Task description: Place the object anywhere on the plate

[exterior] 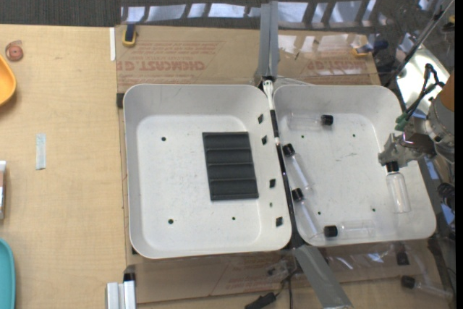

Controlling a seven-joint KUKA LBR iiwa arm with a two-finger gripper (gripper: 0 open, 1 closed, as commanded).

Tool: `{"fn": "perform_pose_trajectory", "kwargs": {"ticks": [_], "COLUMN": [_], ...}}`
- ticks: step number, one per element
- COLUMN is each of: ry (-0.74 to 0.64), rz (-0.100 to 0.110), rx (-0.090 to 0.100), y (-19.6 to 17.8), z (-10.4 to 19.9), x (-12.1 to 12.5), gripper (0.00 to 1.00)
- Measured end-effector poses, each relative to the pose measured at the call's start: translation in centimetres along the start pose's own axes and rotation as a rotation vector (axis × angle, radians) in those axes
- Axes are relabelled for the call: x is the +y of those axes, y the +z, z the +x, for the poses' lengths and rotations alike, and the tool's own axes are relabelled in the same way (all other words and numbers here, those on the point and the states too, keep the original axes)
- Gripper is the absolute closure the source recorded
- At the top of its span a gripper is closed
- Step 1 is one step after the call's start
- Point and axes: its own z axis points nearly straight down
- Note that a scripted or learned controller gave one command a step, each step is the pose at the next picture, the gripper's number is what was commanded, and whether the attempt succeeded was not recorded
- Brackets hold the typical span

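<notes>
At the counter's (65,228) near left edge, a teal thing (4,277) is cut off by the frame. Two white bins sit side by side. The right bin (362,101) holds five clear, black-capped tubes, all hard to make out against the white. One lies along the near wall (351,231), two along the left wall (295,168) (304,210), and one by the far wall (315,121).

The fifth tube (398,193) lies by the right wall, its cap just under the tool (396,153). I cannot tell whether the tool is open or closed, or whether it grips the tube.

One black ridged plate (230,166) lies in the middle of the left bin (145,177), bare.
</notes>
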Motion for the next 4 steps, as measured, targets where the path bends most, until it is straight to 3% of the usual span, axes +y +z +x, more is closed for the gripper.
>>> {"fn": "perform_pose_trajectory", "kwargs": {"ticks": [1, 2, 3, 4], "ry": [0.246, 0.271, 0.32, 0.052], "rz": [0.003, 0.001, 0.002, 0.002], "rx": [0.0, -0.002, -0.003, -0.003], "y": [7.7, 1.2, 1.2, -1.1], "z": [7.3, 18.0, 23.8, 29.9], "x": [-1.6, 8.7, 9.6, 5.5], "gripper": [1.0, 1.0, 1.0, 1.0]}}
